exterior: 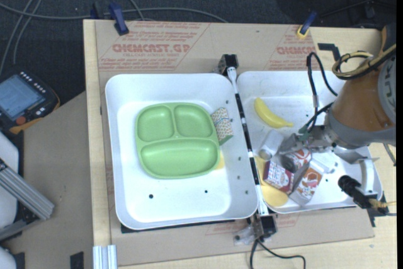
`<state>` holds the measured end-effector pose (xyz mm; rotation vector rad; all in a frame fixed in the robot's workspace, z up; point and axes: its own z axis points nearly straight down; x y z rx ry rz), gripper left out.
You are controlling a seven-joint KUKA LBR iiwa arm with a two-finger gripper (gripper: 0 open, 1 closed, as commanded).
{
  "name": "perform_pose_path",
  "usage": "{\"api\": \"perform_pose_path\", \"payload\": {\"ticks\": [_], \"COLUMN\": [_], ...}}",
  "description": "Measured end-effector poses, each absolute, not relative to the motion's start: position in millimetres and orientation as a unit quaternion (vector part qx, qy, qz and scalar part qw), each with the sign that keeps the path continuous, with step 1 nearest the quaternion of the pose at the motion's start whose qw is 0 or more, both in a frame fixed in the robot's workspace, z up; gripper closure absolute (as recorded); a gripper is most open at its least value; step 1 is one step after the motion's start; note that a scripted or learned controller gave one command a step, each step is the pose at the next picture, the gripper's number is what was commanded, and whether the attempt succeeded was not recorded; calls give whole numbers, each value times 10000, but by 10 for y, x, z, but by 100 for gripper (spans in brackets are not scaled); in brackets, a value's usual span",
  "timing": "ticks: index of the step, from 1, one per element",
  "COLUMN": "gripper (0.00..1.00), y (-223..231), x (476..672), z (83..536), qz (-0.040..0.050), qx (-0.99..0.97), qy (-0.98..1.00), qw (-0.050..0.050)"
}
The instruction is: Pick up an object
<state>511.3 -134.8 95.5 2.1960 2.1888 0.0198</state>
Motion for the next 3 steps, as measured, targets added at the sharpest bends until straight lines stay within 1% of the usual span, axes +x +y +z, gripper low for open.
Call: {"api": "perform_pose_path", "payload": {"ticks": [1, 2, 3], "gripper": [0, 0, 0], "y": [-1042, -1056, -1049], "x": [4900, 4975, 4985], "z": [963, 963, 963], "qz": [72, 38, 36], "qx": [7096, 7104, 7110], "qy": [7041, 7035, 7030], "qw": [244, 171, 182]}}
